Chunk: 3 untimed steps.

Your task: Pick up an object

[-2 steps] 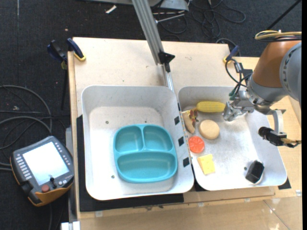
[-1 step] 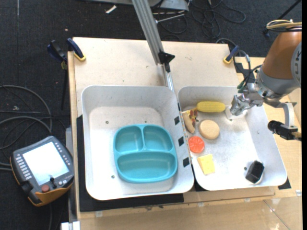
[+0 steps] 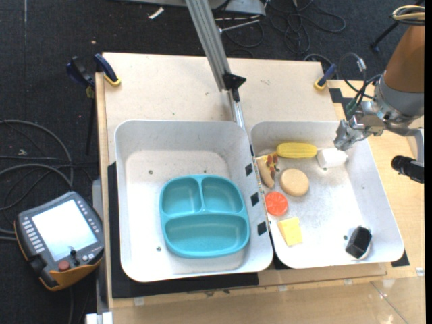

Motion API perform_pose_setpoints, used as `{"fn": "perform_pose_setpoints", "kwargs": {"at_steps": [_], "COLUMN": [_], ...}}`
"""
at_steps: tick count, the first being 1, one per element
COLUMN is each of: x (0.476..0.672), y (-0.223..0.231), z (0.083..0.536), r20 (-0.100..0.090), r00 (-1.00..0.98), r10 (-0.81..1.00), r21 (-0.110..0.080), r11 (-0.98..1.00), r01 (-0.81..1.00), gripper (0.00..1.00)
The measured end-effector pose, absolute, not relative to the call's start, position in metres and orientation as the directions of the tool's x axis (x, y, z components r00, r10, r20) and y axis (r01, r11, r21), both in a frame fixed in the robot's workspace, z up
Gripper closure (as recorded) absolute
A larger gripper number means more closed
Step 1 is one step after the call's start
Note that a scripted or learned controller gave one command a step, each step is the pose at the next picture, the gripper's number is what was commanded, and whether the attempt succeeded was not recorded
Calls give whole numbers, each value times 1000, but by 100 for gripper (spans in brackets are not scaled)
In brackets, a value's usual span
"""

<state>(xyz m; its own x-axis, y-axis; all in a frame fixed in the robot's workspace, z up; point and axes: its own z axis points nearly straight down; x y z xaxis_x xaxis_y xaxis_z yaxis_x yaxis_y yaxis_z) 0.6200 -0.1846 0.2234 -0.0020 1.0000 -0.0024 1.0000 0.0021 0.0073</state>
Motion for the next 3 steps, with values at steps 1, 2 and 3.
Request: {"fn": "perform_pose_setpoints", "kwargs": {"at_steps": [1,2,3], "x": [613,602,584], "y": [-128,-66,-25], "z": [217,221,223], "r20": [2,2,2], "r00": [-8,-9,-7], "r10": [1000,1000,1000], "r21": [-1,-1,-2], "r11": [8,9,7], "r01": [1000,1000,1000], "gripper": [100,100,100]}}
